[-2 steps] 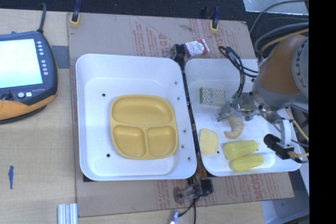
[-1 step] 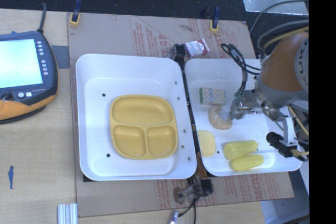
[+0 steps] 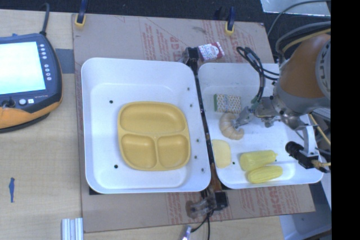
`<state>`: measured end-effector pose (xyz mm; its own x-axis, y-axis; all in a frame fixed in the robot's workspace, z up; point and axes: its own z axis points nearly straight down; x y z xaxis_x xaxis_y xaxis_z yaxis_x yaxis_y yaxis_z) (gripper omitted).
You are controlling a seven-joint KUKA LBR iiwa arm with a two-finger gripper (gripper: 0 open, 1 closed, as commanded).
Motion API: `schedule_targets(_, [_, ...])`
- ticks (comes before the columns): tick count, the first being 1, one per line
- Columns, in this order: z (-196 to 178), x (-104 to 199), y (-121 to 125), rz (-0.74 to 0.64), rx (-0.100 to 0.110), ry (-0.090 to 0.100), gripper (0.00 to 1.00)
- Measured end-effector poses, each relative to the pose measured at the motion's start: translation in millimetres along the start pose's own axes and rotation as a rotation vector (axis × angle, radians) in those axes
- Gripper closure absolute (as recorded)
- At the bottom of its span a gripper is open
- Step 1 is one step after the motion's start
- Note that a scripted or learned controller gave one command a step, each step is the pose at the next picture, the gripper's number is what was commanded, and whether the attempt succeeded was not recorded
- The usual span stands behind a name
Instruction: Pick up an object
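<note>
So the arm [image 3: 301,73] is reaching in over the right bin [image 3: 292,177] and the hand [image 3: 243,118] is down low, right at the top edge of the croissant-looking pastry [image 3: 230,125] near the bin's left wall. Looks like it's touching it or just beside it, hard to say which. I honestly can't tell how the hand is set from this angle, it's small and dark against the white, so I'm not going to call it a grasp.

Other stuff in that bin: a little patterned green-and-white packet [image 3: 227,102] just above the pastry, a pale yellow flat piece [image 3: 221,153] below it, and two yellow corn-cob-ish pieces [image 3: 260,166] side by side toward the front. The left bin [image 3: 95,121] has a yellow divided plate [image 3: 153,135] sitting in the middle. There's a teach pendant [image 3: 25,78] on the table off to the left.

My read: this is the approach/grasp step on the pastry, nothing lifted yet. Next move needs the hand to get properly around the pastry and squeeze before going straight up. It's curved and close to the wall, so it could easily slip out or get nudged sideways
</note>
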<state>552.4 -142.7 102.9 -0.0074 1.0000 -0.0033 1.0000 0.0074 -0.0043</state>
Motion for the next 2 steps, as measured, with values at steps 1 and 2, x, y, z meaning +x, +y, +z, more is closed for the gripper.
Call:
schedule_targets(1, [10,38,54,0.000,-0.001,0.002,0.00])
schedule_targets(2, [10,29,89,0.002,-0.002,0.004,0.00])
